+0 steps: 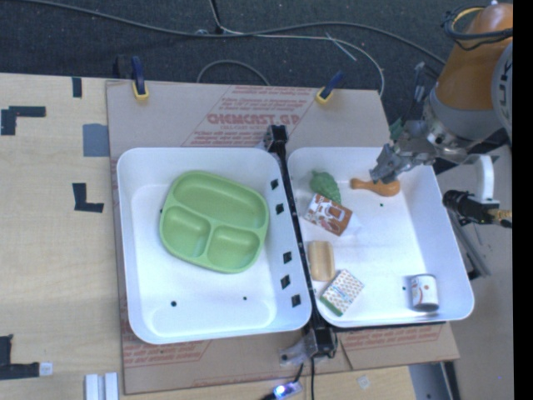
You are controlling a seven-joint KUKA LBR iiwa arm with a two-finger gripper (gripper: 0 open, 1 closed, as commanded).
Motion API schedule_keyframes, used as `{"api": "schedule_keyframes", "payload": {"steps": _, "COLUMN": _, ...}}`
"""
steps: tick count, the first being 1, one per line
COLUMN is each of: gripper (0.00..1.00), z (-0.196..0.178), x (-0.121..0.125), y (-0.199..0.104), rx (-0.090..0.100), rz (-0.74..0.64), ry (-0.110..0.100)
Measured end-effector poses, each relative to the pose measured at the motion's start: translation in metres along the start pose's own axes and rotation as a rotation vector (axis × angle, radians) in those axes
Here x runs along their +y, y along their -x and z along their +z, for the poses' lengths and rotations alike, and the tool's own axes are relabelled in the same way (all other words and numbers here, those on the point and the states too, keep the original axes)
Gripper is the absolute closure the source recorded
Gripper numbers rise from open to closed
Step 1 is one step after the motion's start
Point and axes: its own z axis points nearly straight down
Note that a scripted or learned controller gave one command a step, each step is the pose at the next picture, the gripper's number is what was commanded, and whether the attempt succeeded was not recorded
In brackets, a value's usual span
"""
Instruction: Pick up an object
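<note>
Our end effector (387,173) sits over the right white bin's (445,248) far edge, touching an orange curved toy (376,187). We cannot tell its grip state.

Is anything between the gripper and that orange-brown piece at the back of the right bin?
Nothing visible. The gripper sits right over the orange-brown curved piece at the far side of the right white bin. The green leafy toy lies apart, to its left in the camera view.
</note>
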Motion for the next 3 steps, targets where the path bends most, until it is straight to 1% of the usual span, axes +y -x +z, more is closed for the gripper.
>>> {"api": "schedule_keyframes", "payload": {"steps": 1, "gripper": 1.0, "z": -0.006, "x": -0.004, "y": -0.055, "rx": 0.002, "rz": -0.004, "ry": -0.004}}
{"api": "schedule_keyframes", "payload": {"steps": 2, "gripper": 1.0, "z": -0.006, "x": -0.002, "y": -0.11, "rx": 0.001, "rz": -0.004, "ry": -0.004}}
{"api": "schedule_keyframes", "payload": {"steps": 3, "gripper": 1.0, "z": -0.006, "x": -0.008, "y": -0.155, "rx": 0.0, "rz": -0.003, "ry": -0.005}}
